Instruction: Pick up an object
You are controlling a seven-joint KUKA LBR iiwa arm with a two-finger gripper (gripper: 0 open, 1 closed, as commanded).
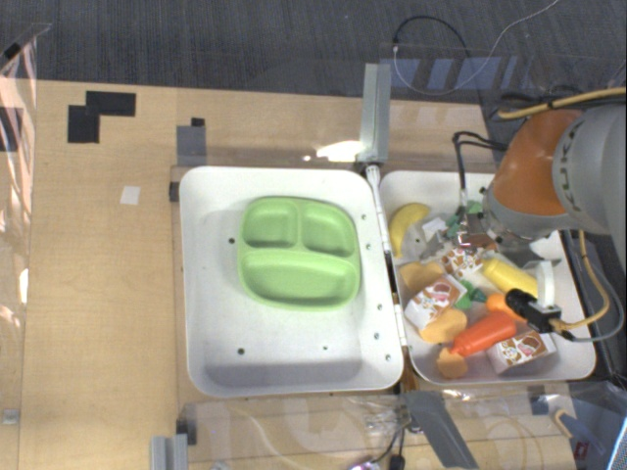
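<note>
Arm (578, 169): enters from 3 o'clock, wrist low over the right bin (580, 360).
Gripper (468, 231): buried among the toys; grip state cannot be told.
Carrot (482, 333): at 5 o'clock in that bin, likely light, stiff, slick plastic; take it across the middle.
Banana (405, 225): at 10 o'clock, probably hard and smooth.
Cartons (435, 300): printed, lettering too small to read.
Tray (298, 251): green, centre of the left bin (211, 292).

Bright, even overhead light, glare on the left bin's (196, 262) rim, slightly soft focus.
</note>
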